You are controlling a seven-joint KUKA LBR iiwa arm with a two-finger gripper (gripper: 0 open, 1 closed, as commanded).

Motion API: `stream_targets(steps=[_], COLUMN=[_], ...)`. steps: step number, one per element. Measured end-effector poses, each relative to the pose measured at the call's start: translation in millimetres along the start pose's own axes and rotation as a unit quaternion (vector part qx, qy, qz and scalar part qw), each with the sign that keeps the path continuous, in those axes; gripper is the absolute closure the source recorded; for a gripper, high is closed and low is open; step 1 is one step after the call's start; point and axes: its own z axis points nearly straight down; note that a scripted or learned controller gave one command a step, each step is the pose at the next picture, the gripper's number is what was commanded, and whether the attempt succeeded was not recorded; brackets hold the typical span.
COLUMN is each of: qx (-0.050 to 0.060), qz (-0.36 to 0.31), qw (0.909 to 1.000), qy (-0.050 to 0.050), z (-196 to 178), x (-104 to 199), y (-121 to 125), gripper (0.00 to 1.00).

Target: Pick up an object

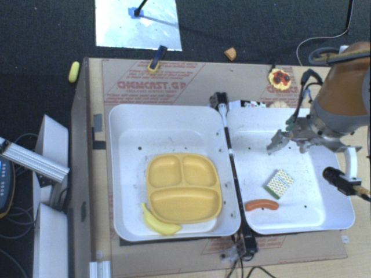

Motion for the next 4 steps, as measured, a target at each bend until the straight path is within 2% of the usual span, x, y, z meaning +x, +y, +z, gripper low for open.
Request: stream_targets(steps=[1, 2, 3, 4], qx=[0.001, -0.006, -0.001, -0.001], qz=[0.001, 0.002, 0.002, 0.000], qw=[1.0000, 1.0000, 1.0000, 1.0000], qy=[0.000, -0.003, -0.001, -0.001], z=[54.3, 118.7, 122.0, 56.7], x=[-9.8, 4.5, -57.2, -92.7], y=[-42.2, -56.7, -68.6, -3.0], gripper=[0.00, 0.00, 0.00, 0.00])
